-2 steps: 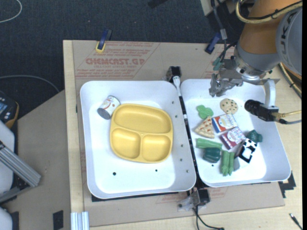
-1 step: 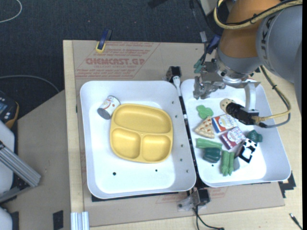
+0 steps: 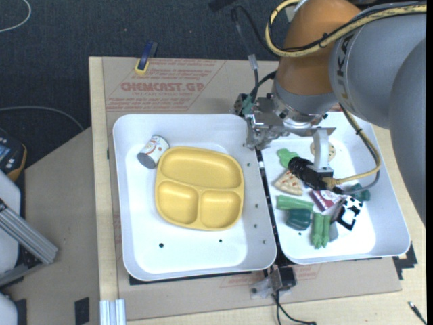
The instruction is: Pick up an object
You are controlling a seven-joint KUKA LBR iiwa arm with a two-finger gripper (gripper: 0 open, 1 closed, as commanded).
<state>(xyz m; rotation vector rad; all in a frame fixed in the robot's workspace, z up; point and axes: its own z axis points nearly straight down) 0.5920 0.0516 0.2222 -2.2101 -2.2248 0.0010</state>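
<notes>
My pincer [image 3: 260, 135] hung at the right bin's [image 3: 385, 239] upper-left corner — spread or pressed together, I couldn't tell — approaching; next I needed to descend onto the pizza slice [image 3: 291, 181].

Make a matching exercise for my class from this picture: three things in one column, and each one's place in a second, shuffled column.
Things
1. yellow plate
2. small cup
3. pizza slice

Places
A. in the right bin
B. lying on its side in the left bin's far left corner
C. in the middle of the left bin

Pairs: 1-C, 2-B, 3-A
</notes>
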